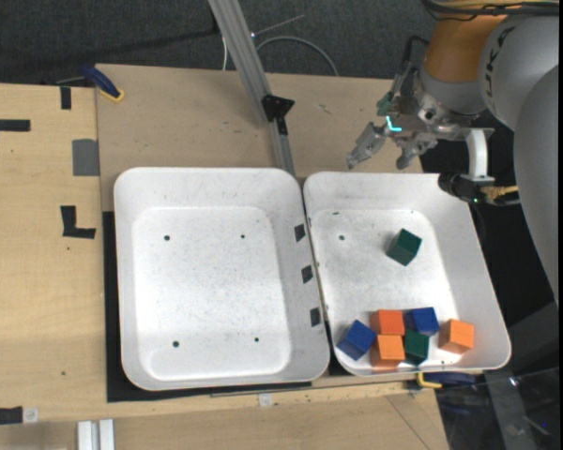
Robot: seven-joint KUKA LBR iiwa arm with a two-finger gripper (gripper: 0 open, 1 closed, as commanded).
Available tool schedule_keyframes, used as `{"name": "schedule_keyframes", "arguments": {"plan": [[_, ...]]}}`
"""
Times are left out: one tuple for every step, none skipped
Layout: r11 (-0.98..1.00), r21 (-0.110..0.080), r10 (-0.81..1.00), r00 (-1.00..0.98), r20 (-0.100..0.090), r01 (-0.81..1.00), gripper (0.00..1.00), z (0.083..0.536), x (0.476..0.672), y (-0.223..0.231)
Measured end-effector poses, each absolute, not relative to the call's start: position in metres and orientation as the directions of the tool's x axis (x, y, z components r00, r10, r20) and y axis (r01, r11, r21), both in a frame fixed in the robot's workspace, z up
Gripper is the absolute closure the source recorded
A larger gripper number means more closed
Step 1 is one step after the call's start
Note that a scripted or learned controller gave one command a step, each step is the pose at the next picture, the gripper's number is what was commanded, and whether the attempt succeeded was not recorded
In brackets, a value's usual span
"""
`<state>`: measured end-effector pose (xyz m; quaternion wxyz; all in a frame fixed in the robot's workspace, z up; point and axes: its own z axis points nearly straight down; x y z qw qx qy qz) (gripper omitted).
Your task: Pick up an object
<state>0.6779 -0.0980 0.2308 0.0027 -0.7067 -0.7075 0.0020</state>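
Hanging above the far edge of the right bin (479, 242), the gripper (385, 153) is seen with its two fingers spread wide and nothing between them, the grey arm (530, 82) with its orange band (469, 36) reaching in from the right. No block is touched or enclosed at this moment.

The blocks are all found in the right bin. A dark green block (404, 247) lies alone on the open floor, roughly midway between the far and near edges and a little toward the right wall. The others are packed along the near edge: a blue block (356, 338) toward the near left corner, an orange block (389, 321) beside it, a second blue block (422, 320), a lower orange block (389, 349), a second dark green block (416, 347), and a third orange block (457, 335) toward the near right corner. Most of these touch one another. The left bin (131, 195) is well apart from the gripper.

The relation that matters is judged to be this: the lone dark green block lies from the gripper toward the near edge and slightly rightward, and it is much the nearest block to the fingers. It is turned somewhat askew to the bin walls, so a matching turn of the wrist may be called for. With free floor on every side, it is judged the easiest to be closed upon, whereas the crowded cluster would leave little room for the fingers
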Motion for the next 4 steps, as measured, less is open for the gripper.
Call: {"name": "schedule_keyframes", "arguments": {"plan": [[0.002,-0.002,1.0,-0.002,-0.001,1.0,0.0,0.234,0.679,-0.098],[0.002,-0.006,1.0,-0.002,-0.001,1.0,0.0,0.189,0.679,-0.093],[0.001,-0.009,1.0,-0.001,-0.001,1.0,0.0,0.124,0.675,-0.094],[0.001,-0.012,1.0,-0.001,-0.003,1.0,0.0,0.092,0.673,-0.095]]}}
